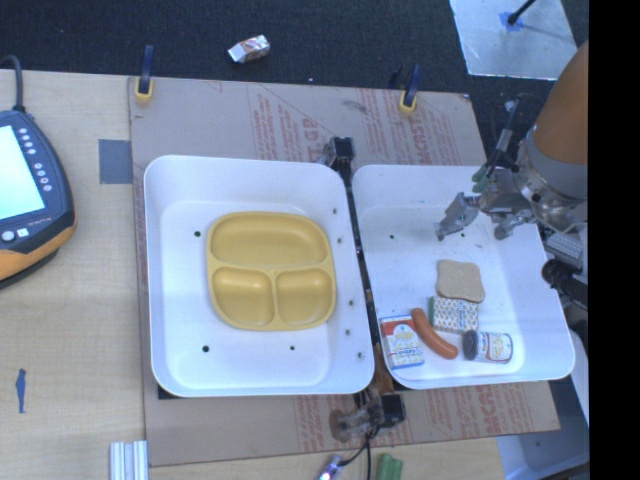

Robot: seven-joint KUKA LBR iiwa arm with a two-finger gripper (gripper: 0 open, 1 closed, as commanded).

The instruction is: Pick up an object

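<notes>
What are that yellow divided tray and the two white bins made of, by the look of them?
The yellow divided tray looks like moulded plastic, matte: one even colour, with soft rounded compartment edges. The left white bin and right white bin seem to be smooth plastic too, slightly glossy, with rounded corners, though painted metal can't be ruled out.

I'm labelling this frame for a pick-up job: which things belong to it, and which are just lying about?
Job: gripper; right bin with bread slice, hot dog, small carton, can, patterned packet.

Lying about: yellow divided tray, pendant, wrapper.
</notes>
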